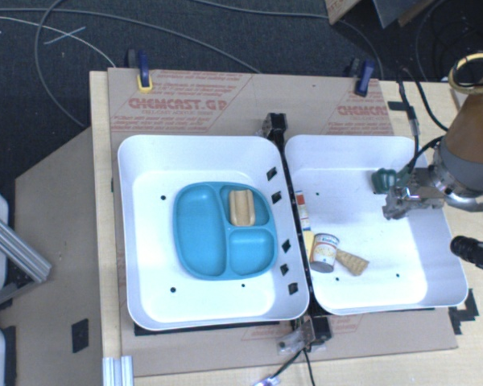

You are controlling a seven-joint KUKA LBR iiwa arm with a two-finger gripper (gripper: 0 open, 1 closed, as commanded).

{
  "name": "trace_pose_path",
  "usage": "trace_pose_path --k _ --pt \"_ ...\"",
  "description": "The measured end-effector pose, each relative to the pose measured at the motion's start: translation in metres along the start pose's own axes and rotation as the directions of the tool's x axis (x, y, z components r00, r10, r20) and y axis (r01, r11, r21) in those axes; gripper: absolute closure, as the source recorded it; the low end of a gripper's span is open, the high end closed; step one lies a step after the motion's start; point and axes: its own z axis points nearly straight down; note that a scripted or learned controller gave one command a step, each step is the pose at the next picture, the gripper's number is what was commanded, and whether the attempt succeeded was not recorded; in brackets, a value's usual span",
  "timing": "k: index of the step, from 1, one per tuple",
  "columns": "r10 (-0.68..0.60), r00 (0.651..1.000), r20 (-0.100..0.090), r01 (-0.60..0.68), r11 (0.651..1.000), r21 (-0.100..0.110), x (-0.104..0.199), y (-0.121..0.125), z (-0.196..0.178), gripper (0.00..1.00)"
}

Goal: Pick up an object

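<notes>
Left bin [145,240] — one blue tray [201,240] holding one tan block [241,207]; right bin [435,280] — one can [324,252], one cracker [352,262]; we cannot tell the tool's [396,207] state.

Two bins [137,215], one plate [197,240], perhaps three items [324,252].

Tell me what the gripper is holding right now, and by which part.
Cannot be told. The gripper hangs over the right bin; whether anything sits between its fingers is unclear.

Two white bins [145,215] are noted on a tan worktop [105,215] printed with red lettering. A blue divided tray [197,232] and a tan block [241,207] are recorded.
</notes>
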Motion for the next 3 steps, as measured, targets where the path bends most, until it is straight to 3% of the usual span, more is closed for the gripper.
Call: trace_pose_path --k 1,3 --pt "0.000 1.000 -0.002 0.000 1.000 0.005 0.000 0.001 -0.004 1.00" --pt "-0.007 1.000 -0.005 0.007 1.000 0.006 0.116 0.022 -0.014 1.00"
